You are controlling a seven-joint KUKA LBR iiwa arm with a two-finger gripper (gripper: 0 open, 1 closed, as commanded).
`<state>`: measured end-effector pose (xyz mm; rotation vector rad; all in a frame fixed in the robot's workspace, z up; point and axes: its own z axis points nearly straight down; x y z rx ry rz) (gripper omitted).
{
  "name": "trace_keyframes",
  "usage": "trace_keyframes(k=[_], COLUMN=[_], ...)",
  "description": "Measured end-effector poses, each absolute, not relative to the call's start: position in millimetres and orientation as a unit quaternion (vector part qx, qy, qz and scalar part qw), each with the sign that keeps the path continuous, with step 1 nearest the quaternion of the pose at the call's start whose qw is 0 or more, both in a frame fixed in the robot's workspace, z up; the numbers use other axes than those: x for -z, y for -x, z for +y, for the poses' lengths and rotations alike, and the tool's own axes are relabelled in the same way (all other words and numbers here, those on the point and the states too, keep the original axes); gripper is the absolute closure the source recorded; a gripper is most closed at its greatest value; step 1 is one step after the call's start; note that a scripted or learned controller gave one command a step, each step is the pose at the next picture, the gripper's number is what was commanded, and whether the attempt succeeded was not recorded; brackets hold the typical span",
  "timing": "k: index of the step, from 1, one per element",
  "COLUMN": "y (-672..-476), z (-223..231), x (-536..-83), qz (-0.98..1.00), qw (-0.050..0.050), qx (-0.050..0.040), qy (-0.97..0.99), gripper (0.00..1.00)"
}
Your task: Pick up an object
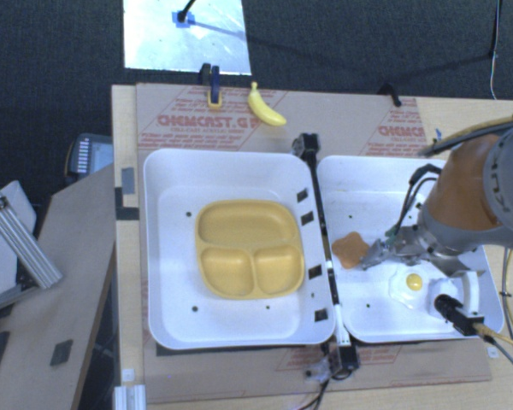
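Across the middle of the frame the table (128, 254), covered by a printed cardboard sheet, carries two shallow white bins side by side so that things can be lifted out of either. The left bin (167, 314) holds a yellow divided tray (244, 248) lying flat near its centre, well apart from the arm. At the right of the frame the arm (483, 190), grey with its orange band, reaches down into the right bin (359, 178), tilted toward the bin's lower left so that the gripper (378, 253) points at the objects there. A small brown flat piece (350, 248) lies just left of the gripper tip, near or touching it, and looks like the likeliest target. A fried-egg toy (409, 284) rests on the bin floor just below the wrist, within reach as a second candidate. How far the fingers stand open cannot be told from this slant, and nothing is visibly held between them; the pick does not look done. Above the bins, at the upper centre of the frame, a yellow banana (266, 108) lies on the cardboard outside both bins, beside a small yellow and black clamp (213, 86) at the sheet's edge.
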<state>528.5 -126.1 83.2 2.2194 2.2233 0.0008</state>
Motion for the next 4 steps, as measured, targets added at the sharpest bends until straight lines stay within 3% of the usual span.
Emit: trace_keyframes(k=[1,4], y=[-529.7,-548.5], z=[-127,-144], x=[-96,-251], qz=[0.708,0.709], qw=[0.002,0.003], qx=[-0.0011,-0.0019], qy=[-0.707,-0.706], gripper=[1.00,1.00])
